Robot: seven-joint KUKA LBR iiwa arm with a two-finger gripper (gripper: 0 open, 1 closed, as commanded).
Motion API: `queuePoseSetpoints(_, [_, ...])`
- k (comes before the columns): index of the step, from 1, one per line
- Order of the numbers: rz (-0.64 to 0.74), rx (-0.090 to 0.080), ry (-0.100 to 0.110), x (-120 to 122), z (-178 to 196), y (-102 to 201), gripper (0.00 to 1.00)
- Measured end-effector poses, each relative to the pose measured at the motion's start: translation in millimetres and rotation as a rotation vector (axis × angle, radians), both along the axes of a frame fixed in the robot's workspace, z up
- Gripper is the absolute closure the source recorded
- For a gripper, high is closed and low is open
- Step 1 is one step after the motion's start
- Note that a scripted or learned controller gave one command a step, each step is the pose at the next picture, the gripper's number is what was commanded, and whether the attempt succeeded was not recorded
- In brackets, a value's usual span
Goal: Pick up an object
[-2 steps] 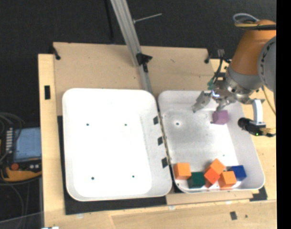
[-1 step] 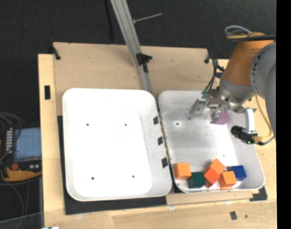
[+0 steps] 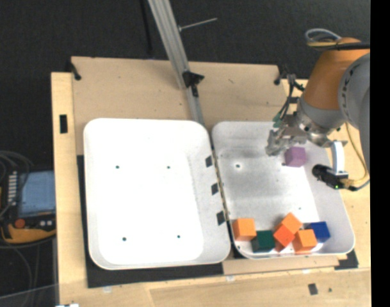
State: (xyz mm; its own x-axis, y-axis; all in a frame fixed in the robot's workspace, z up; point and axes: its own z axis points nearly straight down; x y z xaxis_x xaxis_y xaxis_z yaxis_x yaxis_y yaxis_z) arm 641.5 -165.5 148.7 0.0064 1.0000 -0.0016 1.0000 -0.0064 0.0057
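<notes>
Your arm [image 3: 332,82] reaches in over the right bin [image 3: 262,184], wrist bent down. The gripper [image 3: 281,139] hangs just beside the purple block [image 3: 296,156]. You cannot tell the jaw opening or whether they hold anything.

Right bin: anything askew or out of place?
Nothing damaged or spilled. The purple block sits alone near the tool at the far side of the right bin, while the orange, green and blue blocks crowd its near edge, one orange block tilted.

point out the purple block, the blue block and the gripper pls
purple block [image 3: 296,157]: camera view, centre of its visible top face, in the right bin.
blue block [image 3: 320,230]: camera view, middle of its top face, near the right bin's front edge.
gripper [image 3: 279,142]: camera view, at its fingertips, beside the purple block.
</notes>
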Motion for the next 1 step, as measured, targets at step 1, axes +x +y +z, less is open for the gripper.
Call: queuePoseSetpoints(1, [0.009,0.000,-0.001,10.1,49.3,-3.7,1.00])
